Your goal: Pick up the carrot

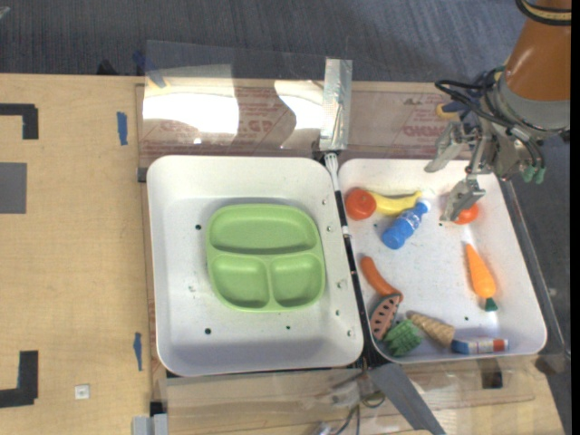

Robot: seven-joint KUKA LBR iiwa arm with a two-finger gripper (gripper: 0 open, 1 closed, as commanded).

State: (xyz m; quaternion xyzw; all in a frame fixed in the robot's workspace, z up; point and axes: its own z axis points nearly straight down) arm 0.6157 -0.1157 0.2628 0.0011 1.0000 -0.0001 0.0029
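- Tabletop (63, 243) is light wood and carries two shallow white bins side by side.
- Left bin (172, 243) holds a green divided plate (265, 256), sitting about in its middle.
- Right bin (521, 279) holds a scatter of toys.
- Carrot (480, 273): orange with a small green tip, lying flat near the right bin's right wall, about halfway down, tip pointing toward the near edge. Nothing touches it.
- Arm (544, 62) comes in over the far right corner of the right bin, orange band visible at the top.
- Claw (462, 199) hangs low over the far right part of the right bin, well apart from the carrot. A small orange-red thing (467, 213) sits right at its tips; can't tell whether the claw is open, closed or gripping it.
- Far left part of the right bin: an orange-red round toy (360, 204), a banana (396, 202) just beside it, and a blue bottle (402, 227) tilted in front of the banana.
- Red sausage-like toy (380, 277) lies along the right bin's left wall.
- Near edge of the right bin: watermelon slice (384, 314), green leafy toy (402, 337), tan cone (432, 329), marker (479, 344).
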